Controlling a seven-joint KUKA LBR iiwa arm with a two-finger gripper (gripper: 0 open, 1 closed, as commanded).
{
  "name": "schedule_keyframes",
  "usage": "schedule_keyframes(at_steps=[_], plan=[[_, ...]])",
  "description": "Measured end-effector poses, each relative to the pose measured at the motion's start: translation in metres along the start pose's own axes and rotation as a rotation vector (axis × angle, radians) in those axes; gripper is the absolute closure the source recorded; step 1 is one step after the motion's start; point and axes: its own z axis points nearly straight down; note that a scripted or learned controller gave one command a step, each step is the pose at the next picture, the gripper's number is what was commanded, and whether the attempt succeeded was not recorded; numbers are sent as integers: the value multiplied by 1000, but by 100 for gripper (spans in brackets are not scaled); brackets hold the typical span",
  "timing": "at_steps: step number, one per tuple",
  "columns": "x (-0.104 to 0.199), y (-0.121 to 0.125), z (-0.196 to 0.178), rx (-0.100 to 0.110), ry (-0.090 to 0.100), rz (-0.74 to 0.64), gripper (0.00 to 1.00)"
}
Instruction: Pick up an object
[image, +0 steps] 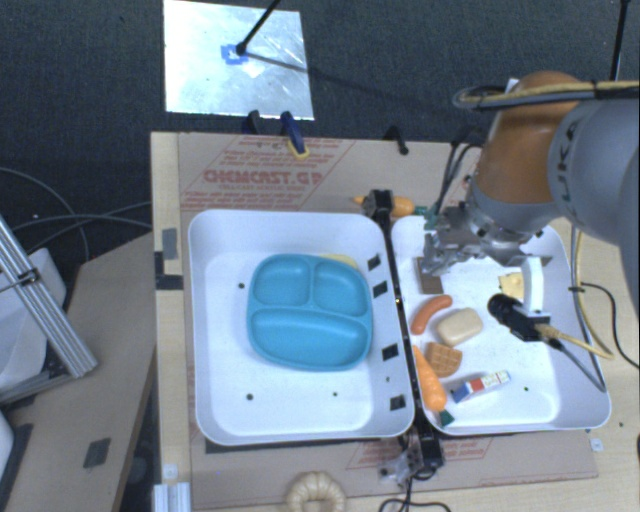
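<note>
Dark carpet surrounds a cardboard-topped bench (260, 165) carrying two white bins side by side.

Camera view:
- Left bin (215, 330) holds one blue divided plate (308, 310), lying flat near the middle. It is broad and shallow, so probably a poor target for a two-finger grasp.
- Right bin (540, 390) holds the small graspable items, most of them crowded toward the dividing wall: red sausage (431, 312), pale bun (459, 326) just beside it, waffle (444, 357) in front of those, carrot (430, 385) along the wall, a white tube (480, 384) near the front, and a yellow cheese wedge (512, 285) further right.
- Gripper (438, 258) hangs low over the rear left part of the right bin, above a flat brown piece (430, 279) and just behind the sausage. Cannot tell whether it is wide or narrow, and nothing is visibly held.

Judgement: this is the approach stage and the pick is not yet made. The brown piece or the sausage is the likely target. Crowding near the wall risks nudging the neighbours.
</note>
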Motion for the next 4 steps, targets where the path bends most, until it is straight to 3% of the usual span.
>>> schedule_keyframes(at_steps=[4], plan=[[-4, 7, 1, -2, 0, 1, 100]])
